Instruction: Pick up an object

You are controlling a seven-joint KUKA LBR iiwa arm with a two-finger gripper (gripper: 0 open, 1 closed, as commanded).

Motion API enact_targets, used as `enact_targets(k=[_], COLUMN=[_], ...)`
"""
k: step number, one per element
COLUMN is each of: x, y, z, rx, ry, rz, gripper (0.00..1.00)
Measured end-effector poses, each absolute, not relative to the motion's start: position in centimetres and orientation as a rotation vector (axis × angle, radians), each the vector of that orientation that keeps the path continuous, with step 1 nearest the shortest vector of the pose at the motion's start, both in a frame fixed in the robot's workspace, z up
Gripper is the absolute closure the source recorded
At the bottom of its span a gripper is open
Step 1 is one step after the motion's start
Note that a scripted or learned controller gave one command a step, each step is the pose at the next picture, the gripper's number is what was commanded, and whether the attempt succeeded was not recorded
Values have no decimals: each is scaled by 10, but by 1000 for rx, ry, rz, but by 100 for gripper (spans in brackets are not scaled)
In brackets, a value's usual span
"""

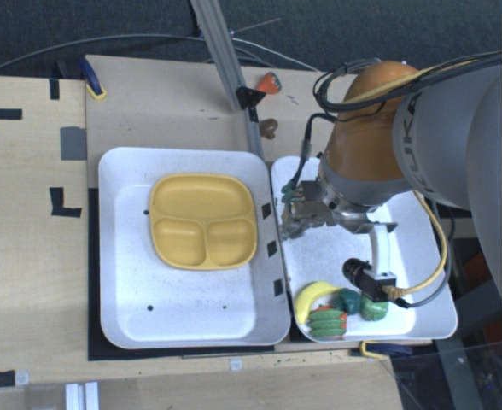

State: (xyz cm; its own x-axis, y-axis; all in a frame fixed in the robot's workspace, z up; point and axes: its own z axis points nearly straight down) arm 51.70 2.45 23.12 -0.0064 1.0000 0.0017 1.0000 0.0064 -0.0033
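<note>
From my feed the bench [29, 254] is light wood with bits of black tape stuck on its left side. Beyond its far edge the floor is dark blue-grey carpet [80, 7], with thin cables looping across. A grey metal post [221, 45] slants in from the far side. Lighting's flat and even.

You're looking at a robotics lab: a plywood bench [174, 109] with black tape marks, two white bins [119, 229] side by side, loose cables [148, 39], and an industrial arm [439, 118] over toy items [336, 307].
</note>
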Motion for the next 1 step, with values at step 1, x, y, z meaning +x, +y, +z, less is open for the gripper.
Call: enact_targets(k=[1], x=[510], y=[78], z=[240], rx=[-2210], ry=[-2229], rz=[0], gripper=[100])
